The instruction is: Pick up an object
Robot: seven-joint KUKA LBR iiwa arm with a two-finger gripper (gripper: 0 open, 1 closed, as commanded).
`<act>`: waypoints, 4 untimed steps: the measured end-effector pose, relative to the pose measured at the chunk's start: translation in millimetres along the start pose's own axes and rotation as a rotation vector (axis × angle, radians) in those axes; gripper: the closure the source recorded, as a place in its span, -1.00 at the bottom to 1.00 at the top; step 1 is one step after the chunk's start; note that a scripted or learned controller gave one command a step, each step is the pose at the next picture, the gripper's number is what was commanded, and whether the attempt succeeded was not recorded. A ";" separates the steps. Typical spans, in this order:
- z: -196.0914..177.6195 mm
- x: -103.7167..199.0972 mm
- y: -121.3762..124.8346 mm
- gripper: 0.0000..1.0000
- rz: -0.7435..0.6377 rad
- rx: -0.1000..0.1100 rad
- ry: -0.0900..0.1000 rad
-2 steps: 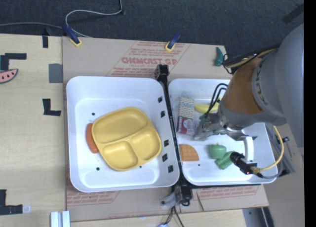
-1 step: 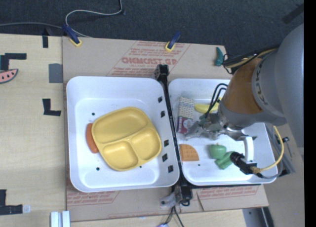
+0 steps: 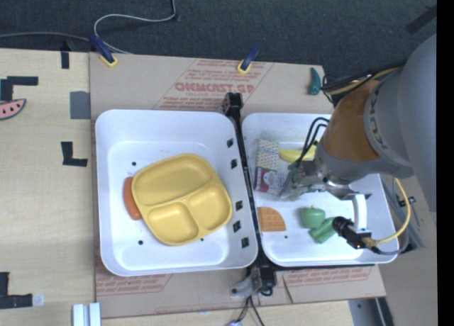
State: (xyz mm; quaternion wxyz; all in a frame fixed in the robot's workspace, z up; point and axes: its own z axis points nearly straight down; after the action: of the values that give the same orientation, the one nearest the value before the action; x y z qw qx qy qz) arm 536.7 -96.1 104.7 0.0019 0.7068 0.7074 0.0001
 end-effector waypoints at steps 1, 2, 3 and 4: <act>0.1 0.0 0.0 -1.00 0.000 0.000 0.000; 18.8 -12.7 -6.2 -1.00 -0.001 0.002 0.004; 9.0 -14.2 -5.7 1.00 0.000 -0.001 0.000; 9.1 -14.2 -5.8 -1.00 0.000 -0.001 0.000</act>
State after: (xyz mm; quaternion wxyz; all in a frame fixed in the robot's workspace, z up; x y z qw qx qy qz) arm 531.0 -110.4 95.6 0.0021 0.7070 0.7073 0.0004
